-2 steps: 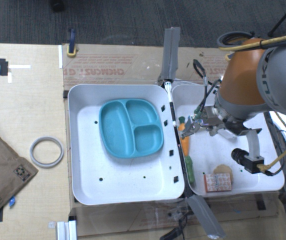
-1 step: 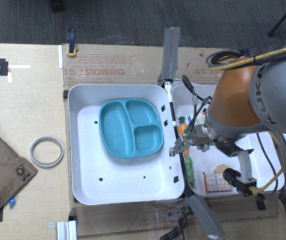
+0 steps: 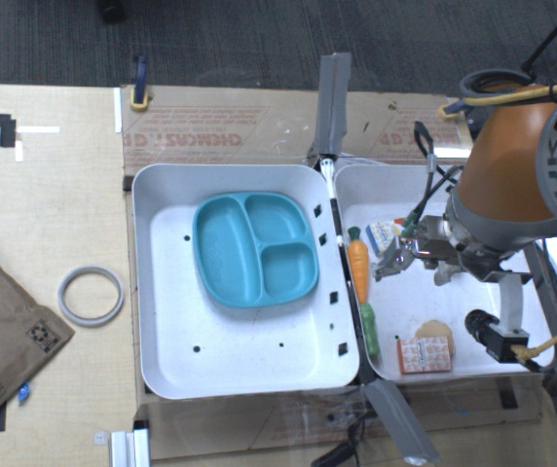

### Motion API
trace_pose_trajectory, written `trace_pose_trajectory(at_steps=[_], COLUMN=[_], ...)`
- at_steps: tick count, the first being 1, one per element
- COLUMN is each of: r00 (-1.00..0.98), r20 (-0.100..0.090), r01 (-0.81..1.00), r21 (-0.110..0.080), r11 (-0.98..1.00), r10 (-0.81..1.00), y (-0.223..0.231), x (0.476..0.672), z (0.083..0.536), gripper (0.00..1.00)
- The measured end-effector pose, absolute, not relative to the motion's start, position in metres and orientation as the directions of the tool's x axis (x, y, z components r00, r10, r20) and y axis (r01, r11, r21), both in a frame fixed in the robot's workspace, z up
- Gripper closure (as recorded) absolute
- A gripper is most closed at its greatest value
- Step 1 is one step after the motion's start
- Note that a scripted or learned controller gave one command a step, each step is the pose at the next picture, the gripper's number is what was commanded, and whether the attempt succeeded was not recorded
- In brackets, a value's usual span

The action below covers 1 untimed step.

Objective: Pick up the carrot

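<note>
The tabletop [image 3: 45, 222] carried 2 shallow white bins side by side, set between its near and far edges. The left bin [image 3: 162, 290] held a teal divided plate [image 3: 256, 249] near its middle, lying flat, seemingly spare to this job. The right bin [image 3: 395, 188] held the clutter: the arm [image 3: 512, 178] reached over it from the tabletop's right edge, its bulk covering much of that bin's far right corner. A small packet [image 3: 425, 354] lay near the bin's near edge with a tan round item [image 3: 435, 331] touching it.

The carrot [image 3: 358, 270] lay lengthwise against the bin's left wall, green top toward the far edge, with a green vegetable [image 3: 368, 327] just beyond its tip toward the near edge. That wall-hugging position probably left little room for a finger on the wall side.

The gripper [image 3: 392, 259] hung just beside the carrot, apart from it, gripping nothing; whether it was open or closed I cannot tell.
</note>
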State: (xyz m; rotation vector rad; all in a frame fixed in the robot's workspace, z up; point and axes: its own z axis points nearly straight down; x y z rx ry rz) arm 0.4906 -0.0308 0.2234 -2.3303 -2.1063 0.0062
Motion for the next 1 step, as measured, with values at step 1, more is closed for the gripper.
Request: trace_pose_trajectory(at_steps=[1], r00=[0.440], r20=[-0.004], r01=[0.898], r21=[-0.005], r11=[-0.440], r10=[0.898], y=[0.0087], x=[0.4773], z=[0.1895], gripper=[0.00])
